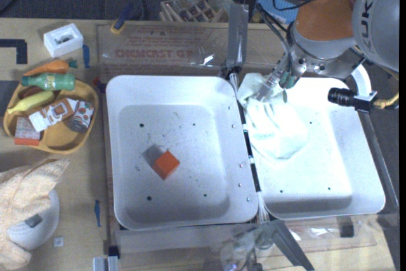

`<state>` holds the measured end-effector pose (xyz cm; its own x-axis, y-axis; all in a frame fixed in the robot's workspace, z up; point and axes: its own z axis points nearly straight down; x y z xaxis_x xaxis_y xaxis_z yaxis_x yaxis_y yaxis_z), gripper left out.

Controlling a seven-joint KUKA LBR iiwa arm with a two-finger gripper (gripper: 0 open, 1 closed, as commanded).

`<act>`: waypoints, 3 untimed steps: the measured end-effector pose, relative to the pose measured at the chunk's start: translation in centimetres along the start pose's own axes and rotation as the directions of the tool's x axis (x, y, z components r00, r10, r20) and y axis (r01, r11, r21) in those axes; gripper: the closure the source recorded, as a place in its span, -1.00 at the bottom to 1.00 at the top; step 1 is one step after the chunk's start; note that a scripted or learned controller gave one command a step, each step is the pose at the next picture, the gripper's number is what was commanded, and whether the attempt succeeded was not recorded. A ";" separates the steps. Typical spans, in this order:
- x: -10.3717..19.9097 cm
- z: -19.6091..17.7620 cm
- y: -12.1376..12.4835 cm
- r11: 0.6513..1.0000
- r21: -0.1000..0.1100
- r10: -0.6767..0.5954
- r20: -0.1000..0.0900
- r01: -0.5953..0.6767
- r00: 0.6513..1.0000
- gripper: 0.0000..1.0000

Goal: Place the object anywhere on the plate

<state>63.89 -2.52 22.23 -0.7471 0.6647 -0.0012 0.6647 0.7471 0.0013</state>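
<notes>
- camera view: orange block (167,165) lies in left bin (127,98), near-centre.
- pale plate (279,130) sits in right bin (355,187), far-left part, well apart from the block.
- hand (274,87) hovers over the plate's far edge; can't tell its opening or any hold.
- yellow bowl (47,143) of toy food on desk (19,41), left.

Bright overhead light; glare on right bin (355,155); soft focus

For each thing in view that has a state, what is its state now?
Orange block: resting on the left bin floor, free of the gripper.
Plate: lying in the right bin beside the divider, nothing on it.
Gripper: over the plate's far edge.
Green bottle: lying on its side in the yellow bowl.
</notes>
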 end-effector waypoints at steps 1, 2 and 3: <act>4.2 -1.1 3.3 0.922 -0.001 -0.387 0.001 0.387 0.922 1.00; 7.9 -0.8 6.6 0.748 -0.001 -0.664 0.001 0.664 0.748 1.00; 7.9 -0.8 6.6 0.748 -0.002 -0.664 0.002 0.664 0.748 -1.00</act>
